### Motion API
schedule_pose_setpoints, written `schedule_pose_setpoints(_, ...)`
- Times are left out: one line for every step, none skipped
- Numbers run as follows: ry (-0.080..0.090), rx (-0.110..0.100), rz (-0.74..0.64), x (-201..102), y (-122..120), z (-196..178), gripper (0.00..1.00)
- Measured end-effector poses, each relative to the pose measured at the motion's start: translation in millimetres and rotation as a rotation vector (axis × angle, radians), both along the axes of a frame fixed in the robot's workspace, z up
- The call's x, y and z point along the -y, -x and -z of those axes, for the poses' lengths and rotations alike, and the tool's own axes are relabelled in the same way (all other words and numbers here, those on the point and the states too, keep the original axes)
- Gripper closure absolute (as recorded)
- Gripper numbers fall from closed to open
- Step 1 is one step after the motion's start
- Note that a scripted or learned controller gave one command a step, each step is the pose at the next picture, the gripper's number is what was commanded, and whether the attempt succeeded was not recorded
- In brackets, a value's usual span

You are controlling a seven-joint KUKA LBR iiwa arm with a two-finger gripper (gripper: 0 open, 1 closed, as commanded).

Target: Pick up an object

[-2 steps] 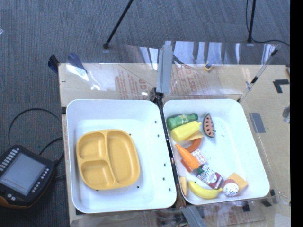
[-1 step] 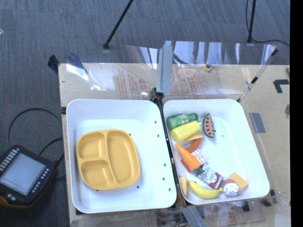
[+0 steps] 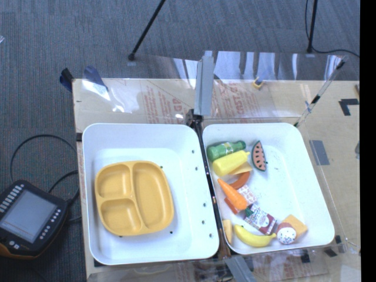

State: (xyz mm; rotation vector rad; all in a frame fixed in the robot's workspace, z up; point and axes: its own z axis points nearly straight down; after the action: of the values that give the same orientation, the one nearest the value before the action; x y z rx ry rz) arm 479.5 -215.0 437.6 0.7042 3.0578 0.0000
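Camera view: two white bins on cardboard-topped bench, grey carpet.

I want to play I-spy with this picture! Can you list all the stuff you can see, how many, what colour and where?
bins: 2, white, side by side on the bench
tray: 1, yellow, three sections, in the left bin
bottle: 1, green, top left of the right bin
yellow block: 1, yellow, just below the bottle
watermelon slice: 1, red with green rind, right of the bottle
carrot: 1, orange, middle of the right bin's left side
packet: 1, red and white, below the carrot
banana: 1, yellow, bottom of the right bin
ball: 1, white, speckled, right of the banana
tablet: 1, dark, on the floor at left
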Motion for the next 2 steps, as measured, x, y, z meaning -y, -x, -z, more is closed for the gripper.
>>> schedule_pose_setpoints(0.002, 0.006, 0.001, 1.3, -1.8, -9.8, 1.00)
schedule_pose_setpoints(0.003, 0.011, 0.003, 2.7, -3.6, -19.7, 1.00)
